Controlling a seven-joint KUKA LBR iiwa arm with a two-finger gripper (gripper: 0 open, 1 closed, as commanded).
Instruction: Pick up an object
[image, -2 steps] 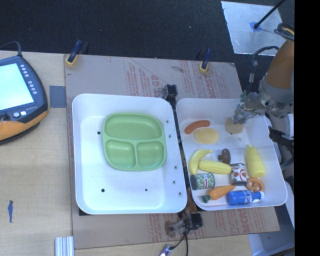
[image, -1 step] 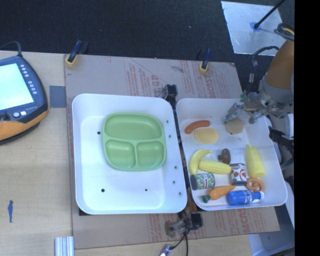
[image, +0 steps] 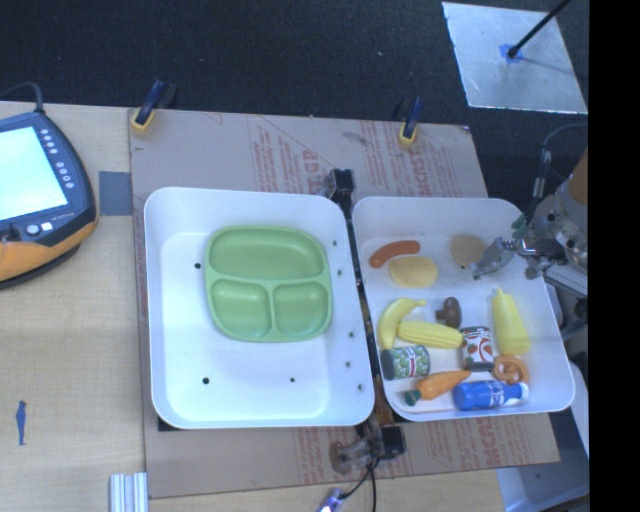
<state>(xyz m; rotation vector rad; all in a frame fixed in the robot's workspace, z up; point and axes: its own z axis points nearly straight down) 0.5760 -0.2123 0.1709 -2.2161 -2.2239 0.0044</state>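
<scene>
Objects to pick all sit in the right bin (image: 560, 395), 11 counted, none lifted. Left to right across the bench:

- 1 teach pendant (image: 35, 195), orange-edged with a lit screen, at the far left on the wood top.
- 2 clamps, yellow-and-blue, on the cardboard's back edge: left clamp (image: 147, 108) and right clamp (image: 408, 122).
- 1 left bin (image: 175, 400), white, holding 1 green divided plate (image: 269, 283) with three compartments, lying flat in the bin's upper middle.
- Right bin contents: 1 sausage (image: 394, 252) at the back left; 1 pale yellow chip-like piece (image: 413, 271) just in front of it, touching or nearly so; 1 tan round piece (image: 466, 250) at the back, near the gripper.
- Middle row: 1 banana (image: 395, 318), 1 corn cob (image: 430, 333) lying against the banana, 1 small dark brown item (image: 451, 312) just behind the cob, 1 yellow bottle (image: 509, 320) to the right.
- Front row: 1 green-label can (image: 405, 361), 1 red-and-white can (image: 477, 347), 1 carrot (image: 441, 384), 1 blue bottle (image: 489, 395) lying on its side, with a small orange ring-like piece (image: 509, 370) touching it from behind; that makes 12 if counted separately.

Gripper (image: 493, 260) is over the right bin's back right corner, just beside the tan round piece. Nothing visible between its tips. Cannot tell its opening; too small and blurred.
</scene>
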